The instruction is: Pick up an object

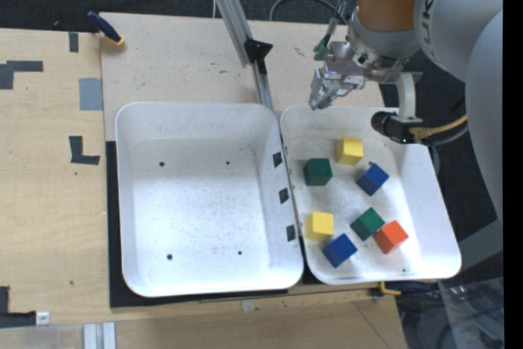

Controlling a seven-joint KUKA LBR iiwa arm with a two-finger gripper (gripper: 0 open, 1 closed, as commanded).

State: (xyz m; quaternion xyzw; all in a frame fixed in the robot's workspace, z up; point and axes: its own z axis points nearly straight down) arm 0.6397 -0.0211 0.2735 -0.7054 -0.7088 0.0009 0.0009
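On the left of the bench sits a shallow white plastic bin (139, 135), speckled inside. Just beside it, touching along the shared rim, sits the second shallow white bin (433, 200), which holds the candidates: a dark green cube (319, 171), a small yellow cube (320, 224), a blue cube (339, 249), a second yellow cube (350, 150), another green cube (368, 222), a second blue cube (373, 179) and an orange cube (391, 235).

Two-finger gripper (321, 100) hangs over the far left corner of the right bin, above its rim, nothing between its fingers; open or closed: cannot tell.

Key relation: every cube lies nearer the camera than the gripper and slightly right. Closest are the dark green cube and the far yellow cube; judged next move is toward the camera, then down.
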